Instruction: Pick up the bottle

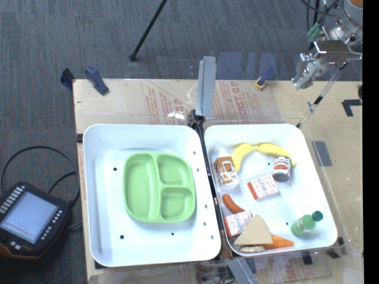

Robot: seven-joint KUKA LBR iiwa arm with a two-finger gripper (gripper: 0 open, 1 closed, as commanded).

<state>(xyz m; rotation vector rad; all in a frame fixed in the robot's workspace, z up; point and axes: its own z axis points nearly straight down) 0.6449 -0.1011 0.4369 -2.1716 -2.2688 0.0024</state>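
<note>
Green bottle in right bin – label unreadable; hand up high, grip can't tell.

Gripper aloft — jaws seemingly empty

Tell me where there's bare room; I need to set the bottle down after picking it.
Left bin: bare floor around the green tray. Right bin: a patch between the carton and bottle. Its front-left corner is crowded.
</note>
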